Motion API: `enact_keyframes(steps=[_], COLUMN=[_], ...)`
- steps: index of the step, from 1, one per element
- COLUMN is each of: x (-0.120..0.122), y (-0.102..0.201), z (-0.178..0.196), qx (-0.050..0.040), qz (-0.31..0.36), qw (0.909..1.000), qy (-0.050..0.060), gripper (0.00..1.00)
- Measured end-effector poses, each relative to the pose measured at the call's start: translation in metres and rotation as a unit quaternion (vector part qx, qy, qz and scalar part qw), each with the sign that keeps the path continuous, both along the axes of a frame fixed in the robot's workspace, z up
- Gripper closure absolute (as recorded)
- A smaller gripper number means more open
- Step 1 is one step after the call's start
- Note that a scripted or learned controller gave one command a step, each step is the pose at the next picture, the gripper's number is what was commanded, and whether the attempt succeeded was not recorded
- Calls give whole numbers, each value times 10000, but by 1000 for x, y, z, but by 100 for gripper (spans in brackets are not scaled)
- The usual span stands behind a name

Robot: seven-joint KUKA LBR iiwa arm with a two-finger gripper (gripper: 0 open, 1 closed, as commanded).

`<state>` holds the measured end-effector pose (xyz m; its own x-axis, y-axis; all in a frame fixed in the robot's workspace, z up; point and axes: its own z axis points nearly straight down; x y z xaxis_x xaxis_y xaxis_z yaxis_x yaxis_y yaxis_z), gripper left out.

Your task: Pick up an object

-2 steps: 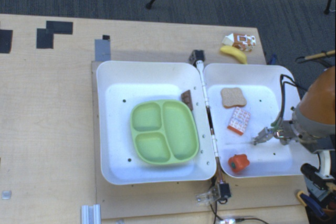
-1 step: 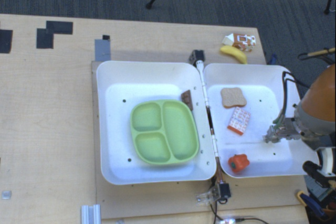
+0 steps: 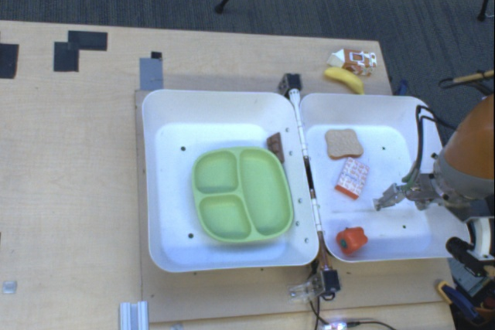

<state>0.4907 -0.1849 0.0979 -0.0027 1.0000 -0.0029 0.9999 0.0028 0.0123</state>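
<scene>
Three objects, a bread slice (image 3: 343,142), a red-and-white packet (image 3: 352,178) and a red toy (image 3: 352,240), lie ungrasped in the right bin (image 3: 363,110). End effector (image 3: 389,198) hovers nearby holding nothing; its opening is unclear.

The arm (image 3: 468,158) is cut off by the right edge. The print on the packet (image 3: 352,178) is too small to read. A brown thing (image 3: 274,142) by the tray (image 3: 241,195) stays unidentifiable.

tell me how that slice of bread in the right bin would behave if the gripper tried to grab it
The bread slice lies flat on the right bin's floor, so fingers would likely struggle to get under its thin edge. It looks light, so a push would probably slide it. If it is a toy, it may be stiff; I cannot tell.
</scene>
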Motion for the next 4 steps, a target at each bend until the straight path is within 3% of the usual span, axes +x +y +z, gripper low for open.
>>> enact_keyframes(steps=[1,2,3,4], x=[1,1,3,3], y=[0,0,1,1], z=[11,11,21,21], qx=[-1,-1,-3,-2], qz=[6,8,12,14], qw=[10000,10000,10000,10000], qy=[-15,-15,-33,-31], gripper=[100,0,100,0])
